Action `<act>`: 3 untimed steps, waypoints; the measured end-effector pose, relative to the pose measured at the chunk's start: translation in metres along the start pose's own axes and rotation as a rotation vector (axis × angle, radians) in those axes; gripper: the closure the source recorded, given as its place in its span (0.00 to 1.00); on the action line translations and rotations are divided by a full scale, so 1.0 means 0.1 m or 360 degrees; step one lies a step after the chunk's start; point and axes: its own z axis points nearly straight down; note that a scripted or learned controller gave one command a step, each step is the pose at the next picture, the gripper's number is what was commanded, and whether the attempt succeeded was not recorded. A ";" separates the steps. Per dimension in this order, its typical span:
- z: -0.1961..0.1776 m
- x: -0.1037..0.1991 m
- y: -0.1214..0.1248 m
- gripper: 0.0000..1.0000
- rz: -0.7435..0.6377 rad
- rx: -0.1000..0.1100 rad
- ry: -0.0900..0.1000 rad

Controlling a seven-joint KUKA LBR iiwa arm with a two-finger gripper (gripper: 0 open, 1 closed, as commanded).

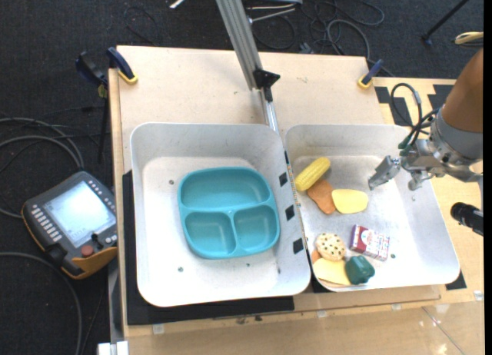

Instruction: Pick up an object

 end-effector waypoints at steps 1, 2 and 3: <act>0.00 0.00 0.00 0.00 0.0001 0.0000 0.0000; 0.55 0.05 -0.10 0.00 0.0004 0.0009 0.0002; 1.08 0.06 -0.11 0.00 0.0004 0.0005 0.0000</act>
